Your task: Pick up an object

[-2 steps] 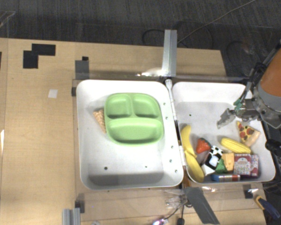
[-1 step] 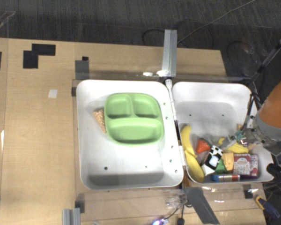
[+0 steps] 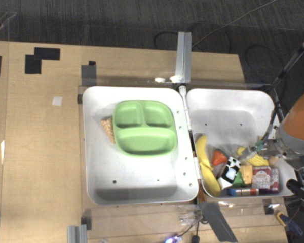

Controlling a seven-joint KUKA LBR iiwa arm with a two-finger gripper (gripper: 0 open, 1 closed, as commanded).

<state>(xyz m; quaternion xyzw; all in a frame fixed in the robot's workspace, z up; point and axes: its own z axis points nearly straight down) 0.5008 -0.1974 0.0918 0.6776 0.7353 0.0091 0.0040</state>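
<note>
2 white bins [image 3: 137, 186] sit on the table; the tool [image 3: 261, 148] hovers over the right bin's clutter, finger state unclear.

The green three-compartment plastic tray [image 3: 144, 127] sits in the left white bin [image 3: 93, 151]; the yellow banana [image 3: 206, 166] is right of that tray, in the neighbouring right white bin [image 3: 228, 108].

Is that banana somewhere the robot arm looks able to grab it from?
Probably yes. The banana lies uncovered along the left wall of the right bin, nothing on top of it. The gripper is over the same bin. The wall beside it and the toys crowding its right side might hamper a grasp.
</note>
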